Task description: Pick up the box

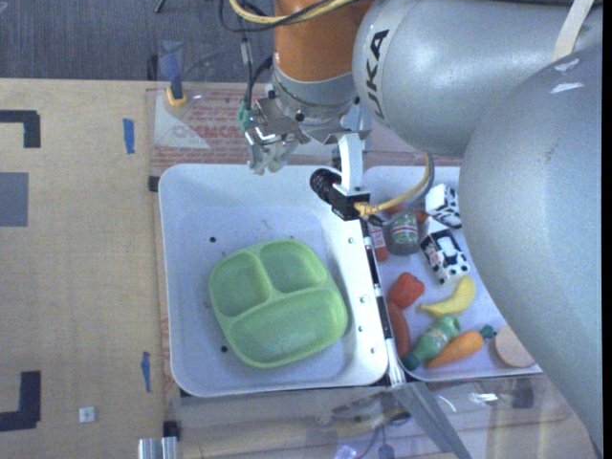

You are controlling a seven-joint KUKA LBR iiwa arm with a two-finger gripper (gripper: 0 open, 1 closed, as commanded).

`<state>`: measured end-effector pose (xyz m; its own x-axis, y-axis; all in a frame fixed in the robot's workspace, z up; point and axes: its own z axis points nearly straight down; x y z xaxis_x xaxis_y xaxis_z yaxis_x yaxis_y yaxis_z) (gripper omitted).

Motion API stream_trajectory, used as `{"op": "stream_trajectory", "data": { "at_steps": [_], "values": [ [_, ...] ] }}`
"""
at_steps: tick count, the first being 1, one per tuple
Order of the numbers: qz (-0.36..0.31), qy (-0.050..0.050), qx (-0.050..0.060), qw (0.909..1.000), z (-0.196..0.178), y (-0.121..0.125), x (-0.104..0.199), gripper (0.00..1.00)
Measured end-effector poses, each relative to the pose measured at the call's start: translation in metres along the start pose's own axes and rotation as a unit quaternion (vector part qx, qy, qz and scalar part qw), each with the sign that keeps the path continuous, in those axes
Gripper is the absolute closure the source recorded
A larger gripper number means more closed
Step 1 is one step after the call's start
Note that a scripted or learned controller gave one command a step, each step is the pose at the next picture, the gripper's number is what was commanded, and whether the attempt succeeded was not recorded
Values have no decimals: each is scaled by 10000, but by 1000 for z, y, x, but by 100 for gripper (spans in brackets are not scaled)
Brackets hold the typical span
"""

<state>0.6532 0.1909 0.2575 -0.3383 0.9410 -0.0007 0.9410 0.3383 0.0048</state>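
Clearly, the task is at its beginning and the main part is not done yet. The box [442, 253] – I take it to be the small white carton with black patches – lies in the right bin [459, 374], toward its far half. It is just beside a dark can [403, 232] on its left, and a yellow banana [451, 299] is on its near side. A red pepper [406, 290] and a carrot [457, 347] lie nearer in the same bin. The big grey arm [459, 84] hangs above this bin and covers its right part. The gripper [266, 151] is in another place: it hovers at the far edge of the left bin [182, 285], well apart from the box and with the wall between the two bins in between. If the gripper is open or closed I cannot tell, because it is small and dark against the bench. The box rests among the other things, so it is not grasped and not lifted. In the left bin there is a green divided plate [277, 302], which is not part of the task. What is left, in my judgement, is nearly everything – to bring the gripper over to the right bin, to lower it on the box without pushing the can or the banana, to close on it and to raise it.
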Motion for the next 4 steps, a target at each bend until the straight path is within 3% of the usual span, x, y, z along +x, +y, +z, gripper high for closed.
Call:
{"op": "stream_trajectory", "data": {
  "at_steps": [1,2,3,4],
  "values": [
    [-511,-3,-2,9987,8,20,15,100],
    [-1171,8,23,9931,62,-36,34,100],
    [-3817,1,-16,9243,33,-29,27,100],
    [-5356,-3,-26,8445,38,-1,38,100]
  ]
}}
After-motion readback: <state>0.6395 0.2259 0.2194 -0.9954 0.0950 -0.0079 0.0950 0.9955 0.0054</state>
